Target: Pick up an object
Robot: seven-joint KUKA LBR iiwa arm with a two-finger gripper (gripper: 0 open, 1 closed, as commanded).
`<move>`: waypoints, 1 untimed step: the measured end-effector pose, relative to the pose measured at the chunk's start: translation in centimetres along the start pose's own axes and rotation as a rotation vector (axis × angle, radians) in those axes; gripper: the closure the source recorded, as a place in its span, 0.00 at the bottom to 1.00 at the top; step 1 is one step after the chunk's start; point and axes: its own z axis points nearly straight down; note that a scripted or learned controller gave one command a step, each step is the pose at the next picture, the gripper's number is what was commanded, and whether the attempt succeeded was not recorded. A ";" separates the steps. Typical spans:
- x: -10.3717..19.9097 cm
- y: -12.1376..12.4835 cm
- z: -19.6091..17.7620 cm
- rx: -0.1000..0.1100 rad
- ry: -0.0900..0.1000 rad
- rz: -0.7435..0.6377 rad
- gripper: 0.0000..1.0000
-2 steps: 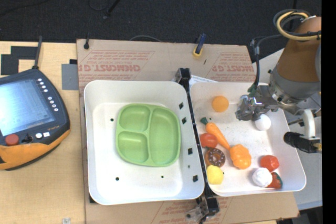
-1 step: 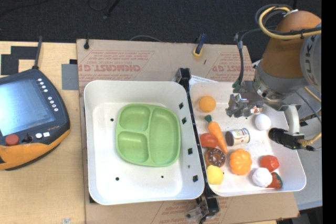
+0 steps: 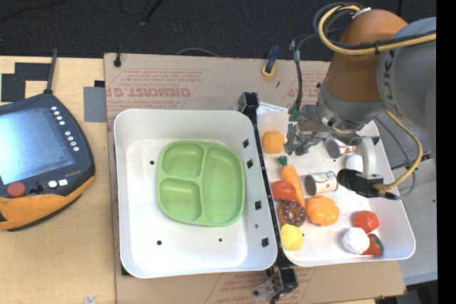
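Reaching in from the right of the frame, the grey arm (image 3: 399, 60) with its orange band holds its hand (image 3: 303, 139) low over the upper part of the right bin (image 3: 399, 242). Whether the hand is spread or pressed together cannot be told; nothing is seen pinched in it.

Right bin contents: an orange ball (image 3: 273, 142) at upper left, just left of the hand; a carrot (image 3: 292, 178) below the hand; a red piece (image 3: 283, 190) touching the carrot; a small can (image 3: 322, 183) on its side at centre; an orange fruit (image 3: 322, 211) just below the can; a chocolate donut (image 3: 291, 213) beside it; a yellow lemon (image 3: 291, 237) at lower left; a red tomato (image 3: 365, 221) and a white ball (image 3: 354, 240) at lower right.

Left bin (image 3: 135, 153): a green divided plate (image 3: 201, 182) lies flat at centre.

A control tablet (image 3: 39, 153) rests on the worktop (image 3: 57, 260) at far left.
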 end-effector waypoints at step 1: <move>4.3 0.0 -0.9 0.001 0.000 0.001 1.00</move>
